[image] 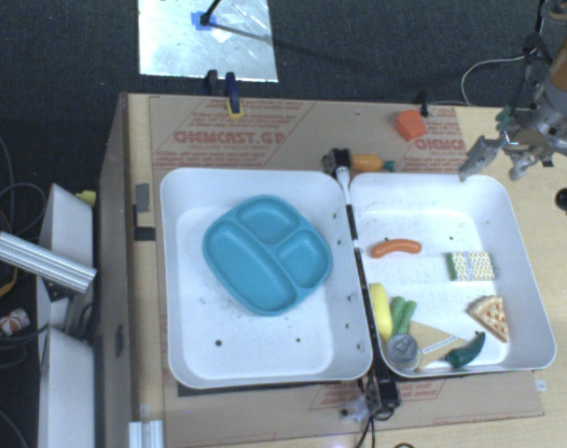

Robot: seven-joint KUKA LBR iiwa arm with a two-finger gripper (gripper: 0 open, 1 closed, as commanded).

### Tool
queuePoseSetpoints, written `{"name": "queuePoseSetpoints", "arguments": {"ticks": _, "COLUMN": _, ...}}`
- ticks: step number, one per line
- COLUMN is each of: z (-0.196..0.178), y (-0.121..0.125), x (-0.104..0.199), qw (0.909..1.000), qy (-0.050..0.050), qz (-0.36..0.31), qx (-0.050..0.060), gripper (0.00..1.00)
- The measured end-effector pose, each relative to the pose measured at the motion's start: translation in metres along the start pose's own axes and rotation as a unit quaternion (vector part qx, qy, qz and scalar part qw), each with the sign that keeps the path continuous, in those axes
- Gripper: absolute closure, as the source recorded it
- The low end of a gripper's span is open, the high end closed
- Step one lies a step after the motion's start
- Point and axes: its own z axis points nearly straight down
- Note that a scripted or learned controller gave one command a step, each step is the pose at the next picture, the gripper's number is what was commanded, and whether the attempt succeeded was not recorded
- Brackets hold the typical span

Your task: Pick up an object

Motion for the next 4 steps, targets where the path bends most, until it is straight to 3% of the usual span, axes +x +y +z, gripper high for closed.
{"name": "queuePoseSetpoints", "arguments": {"ticks": 1, "z": 0.135, "y": -0.057, "x": 0.035, "qw": 1.0000, "qy": 0.001, "qz": 0.001, "qx": 0.003, "gripper": 0.00}}
{"name": "queuePoseSetpoints", "arguments": {"ticks": 2, "z": 0.184, "y": -0.002, "x": 0.003, "qw": 1.0000, "qy": 0.000, "qz": 0.000, "qx": 0.001, "gripper": 0.00}}
{"name": "queuePoseSetpoints", "arguments": {"ticks": 3, "z": 0.182, "y": 0.028, "x": 0.018, "qw": 1.0000, "qy": 0.000, "qz": -0.001, "qx": -0.001, "gripper": 0.00}}
{"name": "queuePoseSetpoints", "arguments": {"ticks": 4, "z": 0.170, "y": 0.029, "x": 0.017, "qw": 1.0000, "qy": -0.001, "qz": -0.002, "qx": -0.003, "gripper": 1.00}}
